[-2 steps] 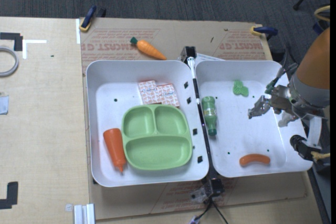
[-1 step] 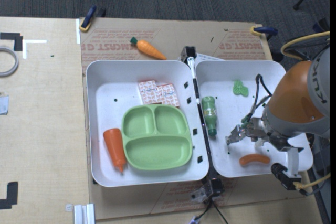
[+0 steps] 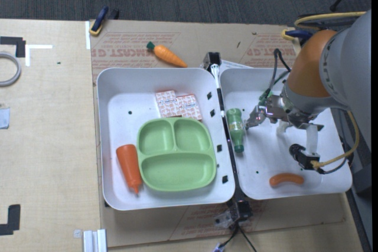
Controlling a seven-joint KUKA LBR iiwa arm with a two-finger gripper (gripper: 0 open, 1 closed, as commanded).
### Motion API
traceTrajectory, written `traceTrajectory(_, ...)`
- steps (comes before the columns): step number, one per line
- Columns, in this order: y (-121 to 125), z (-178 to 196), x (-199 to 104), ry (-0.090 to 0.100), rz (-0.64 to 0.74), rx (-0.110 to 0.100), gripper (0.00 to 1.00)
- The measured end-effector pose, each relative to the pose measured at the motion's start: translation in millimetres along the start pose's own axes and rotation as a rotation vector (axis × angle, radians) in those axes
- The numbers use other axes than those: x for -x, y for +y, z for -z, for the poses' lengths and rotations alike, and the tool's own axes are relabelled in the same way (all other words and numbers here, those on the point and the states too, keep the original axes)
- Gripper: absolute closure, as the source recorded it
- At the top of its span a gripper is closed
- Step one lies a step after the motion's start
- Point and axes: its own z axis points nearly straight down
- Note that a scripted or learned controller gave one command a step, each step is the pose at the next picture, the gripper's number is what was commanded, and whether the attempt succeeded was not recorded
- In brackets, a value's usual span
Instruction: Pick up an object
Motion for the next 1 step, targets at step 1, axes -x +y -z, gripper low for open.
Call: traceTrajectory(1,-57.7,37.9,44.4,0.001,0.080,-0.001,0.00)
